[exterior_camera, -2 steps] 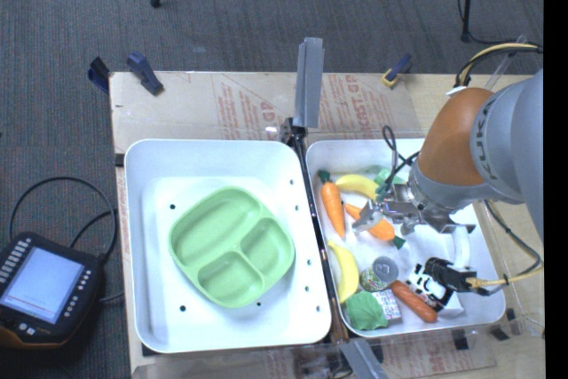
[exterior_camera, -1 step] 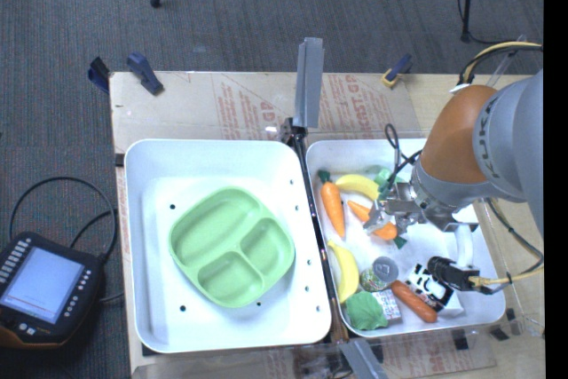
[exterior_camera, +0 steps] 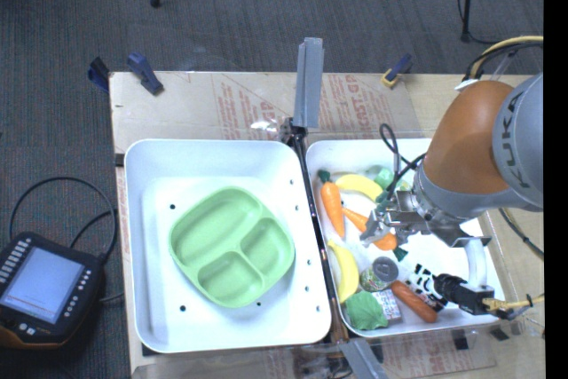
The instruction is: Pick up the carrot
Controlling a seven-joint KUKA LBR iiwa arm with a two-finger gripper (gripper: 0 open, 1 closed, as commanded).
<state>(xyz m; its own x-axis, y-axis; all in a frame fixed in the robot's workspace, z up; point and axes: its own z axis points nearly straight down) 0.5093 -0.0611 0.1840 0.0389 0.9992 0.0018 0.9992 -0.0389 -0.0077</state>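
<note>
A long orange carrot (exterior_camera: 331, 205) with a green top lies along the left side of the right bin (exterior_camera: 493, 284). A second, thinner orange piece (exterior_camera: 357, 218) runs from it toward my gripper (exterior_camera: 383, 225), ending in an orange bit (exterior_camera: 387, 240) right under the gripper. A third, redder carrot (exterior_camera: 414, 301) lies near the bin's front. My gripper hangs low over the middle of the bin, just right of the long carrot. I see nothing clearly held in it.
Two yellow bananas (exterior_camera: 359, 185) (exterior_camera: 345, 268), a small round can (exterior_camera: 384, 270) and a green leafy item (exterior_camera: 361, 311) crowd the right bin. A green divided plate (exterior_camera: 232, 246) rests in the left bin (exterior_camera: 142, 191). A grey post (exterior_camera: 310, 84) stands behind the bins.
</note>
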